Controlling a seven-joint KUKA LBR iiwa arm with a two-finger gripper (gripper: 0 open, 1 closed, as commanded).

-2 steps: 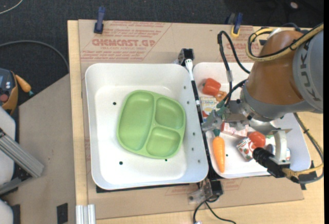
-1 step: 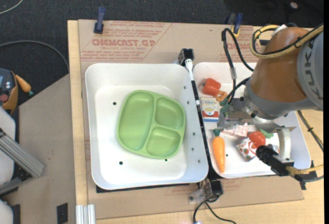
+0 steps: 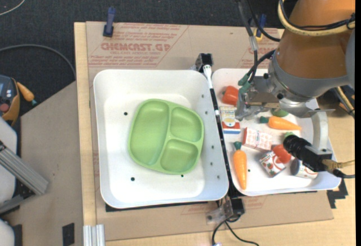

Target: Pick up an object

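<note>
The hand [image 3: 244, 105] hangs over the right bin [image 3: 293, 184], near its 10 o'clock corner; whether it is spread or closed, one cannot tell. A red vegetable [image 3: 230, 94] lies just at its 9 o'clock and a small carton [image 3: 228, 119] at its 7 o'clock. The left bin [image 3: 107, 126] carries a green plate [image 3: 166, 136].

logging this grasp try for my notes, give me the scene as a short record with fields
left bin: holds a green divided plate
right bin: holds toy food
front carrot: near the front left corner, lying front to back
back carrot: right of the middle, lying crosswise
red round piece: back left, close to the wall between the bins
pink carton: around the middle
arm: over the back of the right bin
held: cannot tell
</note>
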